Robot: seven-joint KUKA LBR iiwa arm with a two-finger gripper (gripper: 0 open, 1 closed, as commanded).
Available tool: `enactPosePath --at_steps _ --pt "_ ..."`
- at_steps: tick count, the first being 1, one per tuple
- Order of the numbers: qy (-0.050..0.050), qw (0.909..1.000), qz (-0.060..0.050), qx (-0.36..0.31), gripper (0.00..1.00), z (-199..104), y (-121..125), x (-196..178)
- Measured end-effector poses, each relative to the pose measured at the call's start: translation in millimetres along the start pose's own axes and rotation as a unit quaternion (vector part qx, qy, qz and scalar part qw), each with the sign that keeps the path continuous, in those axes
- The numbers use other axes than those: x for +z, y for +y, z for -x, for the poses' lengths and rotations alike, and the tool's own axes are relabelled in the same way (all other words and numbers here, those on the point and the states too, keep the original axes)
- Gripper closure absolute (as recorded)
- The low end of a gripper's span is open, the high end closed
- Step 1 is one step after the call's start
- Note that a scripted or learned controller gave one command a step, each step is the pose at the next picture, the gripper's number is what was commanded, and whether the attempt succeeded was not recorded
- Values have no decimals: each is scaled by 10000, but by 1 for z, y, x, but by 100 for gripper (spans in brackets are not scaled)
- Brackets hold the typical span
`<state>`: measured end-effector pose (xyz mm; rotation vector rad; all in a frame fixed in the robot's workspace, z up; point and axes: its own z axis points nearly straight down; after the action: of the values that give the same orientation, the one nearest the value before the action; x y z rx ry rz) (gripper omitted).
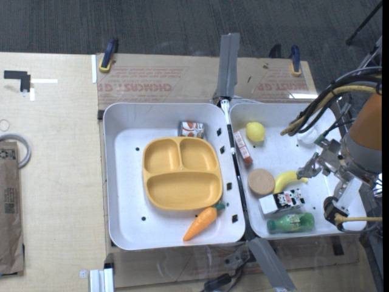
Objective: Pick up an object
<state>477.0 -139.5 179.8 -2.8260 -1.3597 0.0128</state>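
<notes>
Six little things share the right bin with me, so there's plenty to choose from. I'll use the banana as my landmark, since my pincer hangs right at its tip. Honestly can't tell from up here whether my fingers are spread or pressed together, too much clutter around the wrist. Nothing is visibly pinched between them though.

The banana is my pick. It lies mid-bin, looks like toy plastic, so I'd guess light, stiff and a bit slick. It's curved, so I'd grab across the fat middle, not the tapered end where it could squirt out.

Around the banana:
- round tan disc just beside it on the left. Flat and low, hard to get fingers under.
- small cow-print carton just below it, nearly touching. Boxy, probably an easy squeeze across its flat sides.
- green bottle lying on its side below that. Round and likely to roll.
- lemon up and to the left, well apart.
- red bar over by the bin's left wall.

Main worry: the carton and disc crowd the banana, so a finger could land on a neighbour.
</notes>
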Motion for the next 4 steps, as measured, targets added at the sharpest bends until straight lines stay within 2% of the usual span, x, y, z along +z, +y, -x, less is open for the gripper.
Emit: enactPosePath --at_steps 1,2,3,4 --pt "2 10000 11 -78 0 49 39 -6" --pt "-2 9915 -7 1303 0 3 2 11" --pt "1 9838 4 1790 0 52 41 22" --pt "1 9605 3 2784 0 65 52 -8"
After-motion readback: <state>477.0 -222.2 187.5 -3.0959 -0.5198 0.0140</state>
